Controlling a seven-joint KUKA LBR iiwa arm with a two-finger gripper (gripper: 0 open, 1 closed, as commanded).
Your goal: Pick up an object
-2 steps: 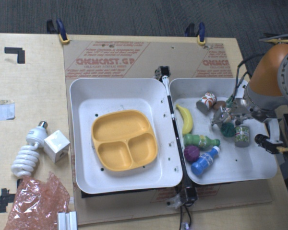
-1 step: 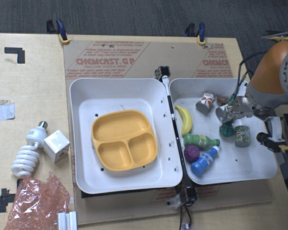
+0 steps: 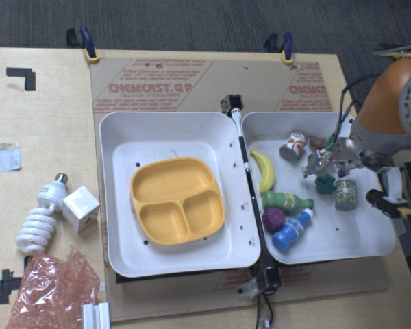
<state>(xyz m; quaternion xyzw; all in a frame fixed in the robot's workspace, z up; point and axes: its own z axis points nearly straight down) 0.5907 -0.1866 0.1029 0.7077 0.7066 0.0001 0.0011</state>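
The right bin (image 3: 370,235) holds several small objects. A yellow banana (image 3: 264,170) lies by its left wall. Below the banana are a green bottle (image 3: 288,201), a purple ball (image 3: 273,218) and a blue bottle (image 3: 291,229). A small red and white can (image 3: 294,146) and a brown item (image 3: 318,142) sit near the back. My gripper (image 3: 320,164) hangs over the middle of this bin, just above a dark green object (image 3: 325,184). A small labelled jar (image 3: 344,193) stands right next to that object.
The left bin (image 3: 116,252) holds a yellow divided plate (image 3: 178,201). Outside the bins at the left lie a spiral light bulb (image 3: 41,218), a white cube (image 3: 81,208) and crumpled pink plastic (image 3: 51,293). Clamps (image 3: 89,46) hold the board at the back.
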